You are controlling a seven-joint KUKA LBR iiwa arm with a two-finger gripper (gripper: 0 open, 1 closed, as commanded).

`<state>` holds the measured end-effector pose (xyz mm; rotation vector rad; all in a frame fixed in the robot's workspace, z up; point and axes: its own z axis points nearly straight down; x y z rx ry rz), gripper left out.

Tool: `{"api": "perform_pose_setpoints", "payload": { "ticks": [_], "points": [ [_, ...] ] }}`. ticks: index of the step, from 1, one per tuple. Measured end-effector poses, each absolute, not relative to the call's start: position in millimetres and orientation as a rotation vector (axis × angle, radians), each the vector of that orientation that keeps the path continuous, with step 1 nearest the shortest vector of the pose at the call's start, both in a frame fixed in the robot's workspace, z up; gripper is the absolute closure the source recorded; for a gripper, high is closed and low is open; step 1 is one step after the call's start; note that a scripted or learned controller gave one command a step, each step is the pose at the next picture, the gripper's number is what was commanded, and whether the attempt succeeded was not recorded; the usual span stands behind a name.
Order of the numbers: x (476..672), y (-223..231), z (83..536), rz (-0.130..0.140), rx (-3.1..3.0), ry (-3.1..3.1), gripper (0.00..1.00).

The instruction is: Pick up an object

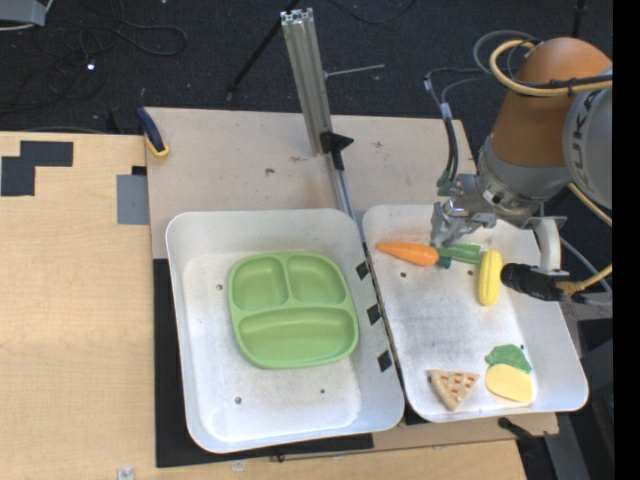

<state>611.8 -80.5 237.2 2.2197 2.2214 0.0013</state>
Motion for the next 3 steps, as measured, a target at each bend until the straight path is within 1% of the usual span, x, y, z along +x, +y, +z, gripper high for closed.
{"api": "perform_pose_setpoints", "payload": {
  "ticks": [1, 2, 3],
  "points": [
    [612.4, -82, 276, 0.002, 2.219, 2.221, 1.0],
    [599.6, -28, 275, -0.002, 2.219, 2.229, 1.0],
    [581.2, 17, 270, -0.004, 2.22, 2.23, 1.0]
  ]
}}
